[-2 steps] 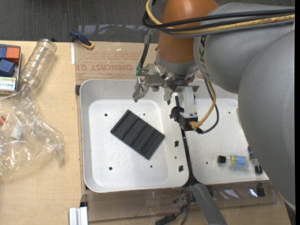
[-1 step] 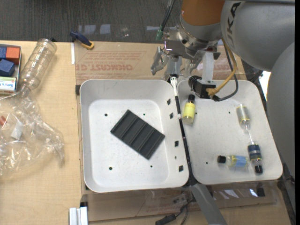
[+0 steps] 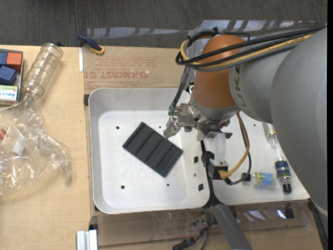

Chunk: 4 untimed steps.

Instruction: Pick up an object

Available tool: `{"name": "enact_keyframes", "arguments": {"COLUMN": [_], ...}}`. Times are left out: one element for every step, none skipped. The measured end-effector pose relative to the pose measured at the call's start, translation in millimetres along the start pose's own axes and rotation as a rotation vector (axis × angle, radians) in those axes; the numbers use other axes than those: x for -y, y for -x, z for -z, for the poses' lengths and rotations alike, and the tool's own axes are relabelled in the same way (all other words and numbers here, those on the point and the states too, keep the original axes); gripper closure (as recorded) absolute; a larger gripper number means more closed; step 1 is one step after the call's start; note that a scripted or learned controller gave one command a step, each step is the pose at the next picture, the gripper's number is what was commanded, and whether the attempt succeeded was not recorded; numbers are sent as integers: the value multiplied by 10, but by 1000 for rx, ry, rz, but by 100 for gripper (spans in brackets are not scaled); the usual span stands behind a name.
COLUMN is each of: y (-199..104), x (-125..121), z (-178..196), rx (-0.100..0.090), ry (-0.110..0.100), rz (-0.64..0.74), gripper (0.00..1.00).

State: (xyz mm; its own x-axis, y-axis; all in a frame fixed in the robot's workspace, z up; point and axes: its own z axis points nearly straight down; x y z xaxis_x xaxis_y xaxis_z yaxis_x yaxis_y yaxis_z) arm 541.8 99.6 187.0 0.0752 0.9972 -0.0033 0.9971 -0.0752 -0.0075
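Note:
A dark grey ribbed rectangular slab (image 3: 152, 149) lies flat and askew in the left white bin (image 3: 104, 191). My gripper (image 3: 174, 126) hangs under the orange wrist band over the left bin's right side, just above and to the right of the slab's upper right corner. The bulky wrist and its cables cover most of the gripper. Nothing shows held in it. In the right bin (image 3: 260, 134) lie a pen-like object with a dark blue tip (image 3: 281, 168) and a small blue and yellow item (image 3: 263, 180).
Left of the bins lie a clear plastic bottle (image 3: 40, 71), a crumpled clear bag (image 3: 26, 145) and a box of blue and orange blocks (image 3: 10, 66). Brown cardboard (image 3: 130, 69) and a small clamp (image 3: 91, 44) sit behind the left bin.

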Motion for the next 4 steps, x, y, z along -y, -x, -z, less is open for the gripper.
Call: {"name": "enact_keyframes", "arguments": {"y": [518, 1596, 2588, 2230], "x": [523, 533, 454, 478], "z": [1443, 354, -500, -973], "rx": [0, -2, -2, -3], "ry": [5, 3, 5, 6], "rz": [-42, 21, 467, 597], "gripper": [0, 0, 0, 0]}}
